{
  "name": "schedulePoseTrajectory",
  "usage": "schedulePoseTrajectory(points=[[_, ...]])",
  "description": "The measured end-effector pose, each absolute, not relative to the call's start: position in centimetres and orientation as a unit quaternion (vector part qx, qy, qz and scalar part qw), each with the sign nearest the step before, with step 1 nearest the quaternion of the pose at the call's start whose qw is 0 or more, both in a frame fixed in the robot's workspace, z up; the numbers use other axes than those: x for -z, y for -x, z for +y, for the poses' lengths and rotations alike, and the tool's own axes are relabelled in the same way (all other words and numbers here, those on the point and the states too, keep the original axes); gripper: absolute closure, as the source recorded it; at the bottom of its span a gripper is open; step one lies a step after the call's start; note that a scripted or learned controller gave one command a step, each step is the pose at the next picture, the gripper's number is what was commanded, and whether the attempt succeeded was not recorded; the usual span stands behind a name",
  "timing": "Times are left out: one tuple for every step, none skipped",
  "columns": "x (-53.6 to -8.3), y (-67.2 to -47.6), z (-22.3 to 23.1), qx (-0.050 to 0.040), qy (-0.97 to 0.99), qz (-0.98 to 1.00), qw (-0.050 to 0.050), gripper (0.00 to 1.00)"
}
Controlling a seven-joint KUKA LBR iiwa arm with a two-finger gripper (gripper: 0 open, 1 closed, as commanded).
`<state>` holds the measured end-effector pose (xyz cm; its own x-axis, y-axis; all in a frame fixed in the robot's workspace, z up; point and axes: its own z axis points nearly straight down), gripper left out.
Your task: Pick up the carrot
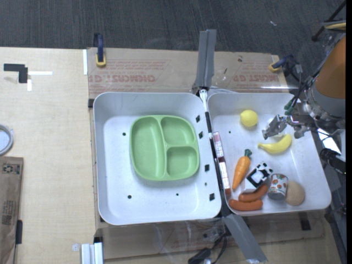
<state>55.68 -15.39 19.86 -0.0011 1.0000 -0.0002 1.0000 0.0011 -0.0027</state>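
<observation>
In the camera view, the carrot lies in the right bin, in the lower right of the frame: an orange, tapered body with a small green top, its leafy end pointing up and its narrow tip pointing down and a little left, close to the divider between the 2 bins. Just right of it sits a black-and-white block, and below it 2 reddish sausages lie touching each other. A small can and a tan egg-shaped item rest further right. The gripper hangs at the right side of the frame, above the banana and right of the lemon, well apart from the carrot; nothing sits between its fingers, and how far they are spread cannot be told. The left bin holds a green divided plate.
</observation>
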Motion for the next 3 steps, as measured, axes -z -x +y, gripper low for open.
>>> schedulePoseTrajectory(points=[[-9.84,-54.20,-10.49,-0.0013,0.703,-0.711,0.002,0.00],[-10.71,-54.20,-10.62,-0.0015,0.705,-0.709,0.002,1.00],[-10.71,-54.20,-10.62,-0.0016,0.705,-0.710,0.002,0.00]])
